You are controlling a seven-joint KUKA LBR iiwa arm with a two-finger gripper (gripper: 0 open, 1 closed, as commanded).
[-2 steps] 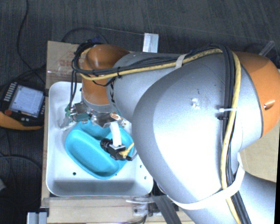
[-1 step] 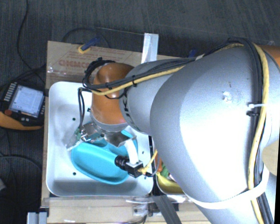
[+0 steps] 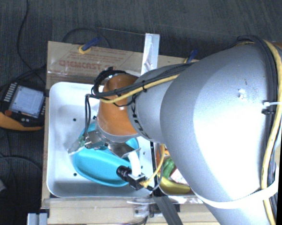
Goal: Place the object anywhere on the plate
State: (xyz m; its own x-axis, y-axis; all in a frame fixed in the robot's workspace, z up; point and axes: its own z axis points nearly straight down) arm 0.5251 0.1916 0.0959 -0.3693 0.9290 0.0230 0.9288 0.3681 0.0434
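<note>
A bright blue plate (image 3: pixel 97 168) lies in the left white bin (image 3: pixel 63 128), toward its near right corner. My gripper (image 3: pixel 91 142) hangs straight down from the orange wrist band (image 3: pixel 115 108), over the plate's far edge and close to it. The wrist hides the far part of the plate. I cannot make out any object at the gripper's tip. A yellow object (image 3: pixel 174 186) shows in the right bin, beneath the arm.
The big grey arm (image 3: pixel 217 124) covers most of the right bin. A black cable connector (image 3: pixel 129 176) hangs over the plate's right side. A cardboard sheet (image 3: pixel 86 62) lies behind the bins. A handheld controller (image 3: pixel 21 106) sits on the floor to the left.
</note>
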